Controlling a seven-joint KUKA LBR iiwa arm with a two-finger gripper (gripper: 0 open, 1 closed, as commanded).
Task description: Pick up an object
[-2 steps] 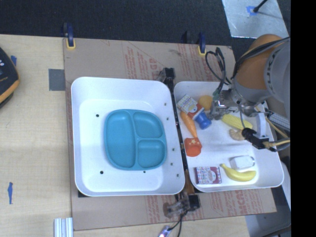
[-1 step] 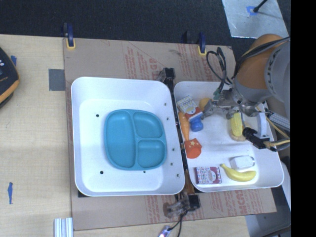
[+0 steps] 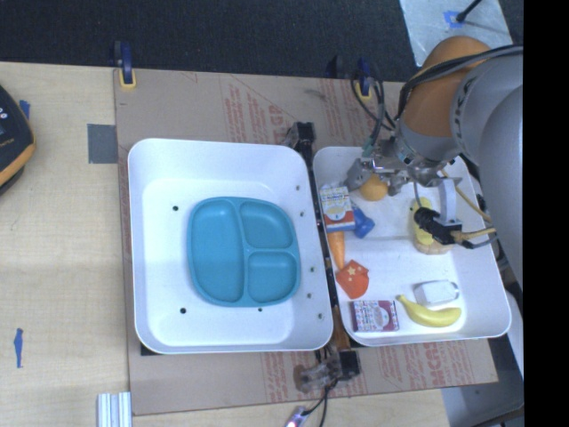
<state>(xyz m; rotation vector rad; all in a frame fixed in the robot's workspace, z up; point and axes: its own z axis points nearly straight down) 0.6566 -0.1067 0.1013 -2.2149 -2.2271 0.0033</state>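
Note:
My gripper (image 3: 380, 173) hangs over the far left part of the right bin (image 3: 484, 278). A small round yellow-orange fruit (image 3: 374, 188) sits right under it, partly covered by the gripper body; whether it is held cannot be made out. Further left and nearer lie a small white carton (image 3: 335, 201), a blue piece (image 3: 363, 226), an orange carrot (image 3: 336, 248) and a red piece (image 3: 353, 278). A red and white box (image 3: 373, 315), a banana (image 3: 430, 314) and a white object (image 3: 436, 290) lie along the bin's near side.
The left bin (image 3: 160, 238) holds a blue divided plate (image 3: 244, 250) in its middle. The grey arm with its orange band (image 3: 449, 69) comes in from the right above the right bin's far corner. A raised rim divides the two bins.

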